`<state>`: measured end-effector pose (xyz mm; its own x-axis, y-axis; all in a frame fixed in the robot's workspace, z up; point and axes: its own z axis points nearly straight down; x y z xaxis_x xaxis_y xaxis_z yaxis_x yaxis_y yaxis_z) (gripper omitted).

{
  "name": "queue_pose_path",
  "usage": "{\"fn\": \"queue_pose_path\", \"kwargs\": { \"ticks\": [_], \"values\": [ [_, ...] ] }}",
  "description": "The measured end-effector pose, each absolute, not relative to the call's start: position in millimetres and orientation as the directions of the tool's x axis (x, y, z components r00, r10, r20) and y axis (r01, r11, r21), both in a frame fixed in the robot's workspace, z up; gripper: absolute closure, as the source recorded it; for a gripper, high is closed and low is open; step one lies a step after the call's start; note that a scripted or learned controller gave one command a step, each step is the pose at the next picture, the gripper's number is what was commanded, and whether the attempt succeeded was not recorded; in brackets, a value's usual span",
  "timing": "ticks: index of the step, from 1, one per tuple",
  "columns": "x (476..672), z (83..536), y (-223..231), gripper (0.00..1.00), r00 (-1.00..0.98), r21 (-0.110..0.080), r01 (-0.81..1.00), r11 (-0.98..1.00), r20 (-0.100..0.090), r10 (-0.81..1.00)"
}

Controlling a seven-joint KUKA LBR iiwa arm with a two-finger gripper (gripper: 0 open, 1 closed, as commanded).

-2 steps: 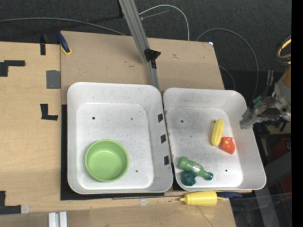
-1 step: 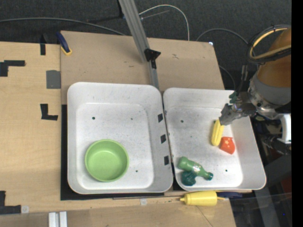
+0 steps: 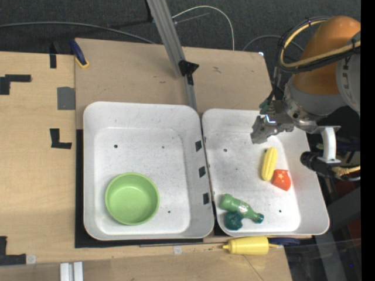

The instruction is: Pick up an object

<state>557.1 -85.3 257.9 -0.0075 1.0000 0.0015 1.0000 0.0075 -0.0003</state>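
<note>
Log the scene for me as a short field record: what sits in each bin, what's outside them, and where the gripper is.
left bin: green bowl, near the front left corner
right bin: yellow corn cob, orange-red piece beside it, green bottle, dark teal piece
outside bins: yellow bottle on the bench, at the right bin's front edge
gripper: over the right bin's rear, above the corn cob, holding nothing visible

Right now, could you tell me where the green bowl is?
The green bowl sits in the near left corner of the left bin, alone there, across the divide from the toys in the right bin.
</note>
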Motion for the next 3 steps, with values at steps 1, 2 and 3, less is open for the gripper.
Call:
{"fn": "queue_pose_path", "kwargs": {
  "ticks": [1, 2, 3],
  "values": [
    [586.8, 254, -30, 1.0, -0.007, 0.0, 1.0, 0.007, 0.001, 1.0],
    [608.9, 234, 19, 1.0, -0.006, -0.002, 1.0, 0.006, 0.001, 1.0],
    [622.8, 228, 61, 1.0, -0.005, -0.001, 1.0, 0.005, 0.0, 1.0]
  ]
}}
